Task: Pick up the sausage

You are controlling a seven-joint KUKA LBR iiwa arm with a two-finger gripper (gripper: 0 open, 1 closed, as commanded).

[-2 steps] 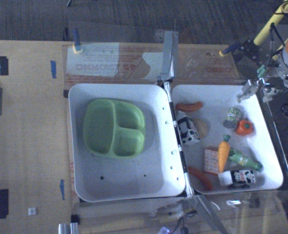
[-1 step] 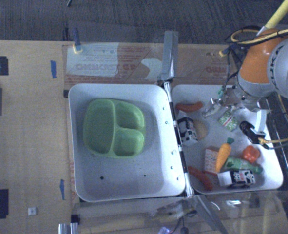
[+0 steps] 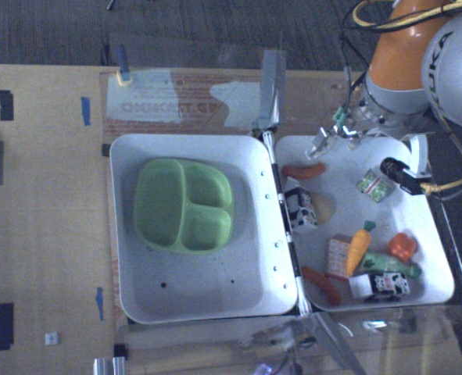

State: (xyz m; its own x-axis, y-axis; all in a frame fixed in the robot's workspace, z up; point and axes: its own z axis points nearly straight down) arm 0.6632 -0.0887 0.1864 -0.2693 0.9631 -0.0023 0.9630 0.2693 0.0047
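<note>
The sausage [image 3: 304, 170], a short reddish-brown link, lies flat near the upper left corner of the right bin [image 3: 438, 276]. My gripper [image 3: 332, 137] hangs just above and to the right of it, over the bin's far rim. Its fingers look open, with nothing between them. The sausage is apart from the gripper and fully in sight.
The right bin also holds a cow-patterned carton [image 3: 301, 209], a green-white carton [image 3: 374, 184], a carrot [image 3: 358, 248], a red pepper [image 3: 402, 246], a pink box [image 3: 338, 255] and a long red piece [image 3: 322, 284]. A green divided plate [image 3: 184, 204] sits in the left bin [image 3: 129, 287].
</note>
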